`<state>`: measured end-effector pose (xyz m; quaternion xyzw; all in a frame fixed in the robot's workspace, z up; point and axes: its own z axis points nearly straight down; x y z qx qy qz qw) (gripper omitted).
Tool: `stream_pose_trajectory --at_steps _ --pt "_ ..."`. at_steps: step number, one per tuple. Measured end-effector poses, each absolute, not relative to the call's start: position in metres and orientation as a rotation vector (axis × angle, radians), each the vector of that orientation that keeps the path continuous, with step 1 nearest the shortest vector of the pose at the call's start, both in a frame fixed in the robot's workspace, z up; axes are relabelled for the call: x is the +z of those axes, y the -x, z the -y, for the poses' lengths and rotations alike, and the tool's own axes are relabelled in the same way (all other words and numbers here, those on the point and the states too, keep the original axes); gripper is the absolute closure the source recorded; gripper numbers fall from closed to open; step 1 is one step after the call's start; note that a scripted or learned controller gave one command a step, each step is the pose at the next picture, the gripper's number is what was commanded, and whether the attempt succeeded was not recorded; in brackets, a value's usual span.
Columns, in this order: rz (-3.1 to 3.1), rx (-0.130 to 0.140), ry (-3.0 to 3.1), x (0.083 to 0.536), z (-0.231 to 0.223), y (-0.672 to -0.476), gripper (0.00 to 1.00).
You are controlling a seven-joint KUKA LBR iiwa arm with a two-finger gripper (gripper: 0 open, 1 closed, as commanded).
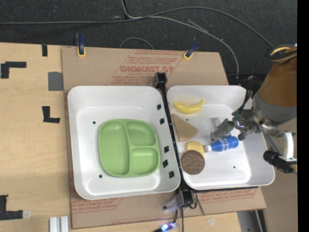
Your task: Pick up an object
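Note:
The right bin (241, 175) holds a yellow banana (189, 106) at the back, a tan wedge (183, 128), a small yellow block (195, 147), a brown round disc (193, 162) and a blue bottle (223, 144) with a white cap lying on its side. My gripper (221, 129) reaches in from the right and hangs low over the middle of this bin, just behind the blue bottle. Nothing is visibly held in it.
The left bin (82, 124) carries a green divided plate (128, 147). A black divider (166, 129) runs between the bins. Both stand on a cardboard sheet (145, 66) held by clamps. Cables (212, 28) cross the dark floor behind.

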<state>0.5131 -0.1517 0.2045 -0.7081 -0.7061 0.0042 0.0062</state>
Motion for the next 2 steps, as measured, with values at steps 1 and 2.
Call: stream_pose_trajectory --at_steps 1,2 --pt "2.221 0.002 2.219 0.211 0.151 -0.516 0.00" --pt "2.219 0.006 2.217 0.166 0.148 -0.511 0.00"
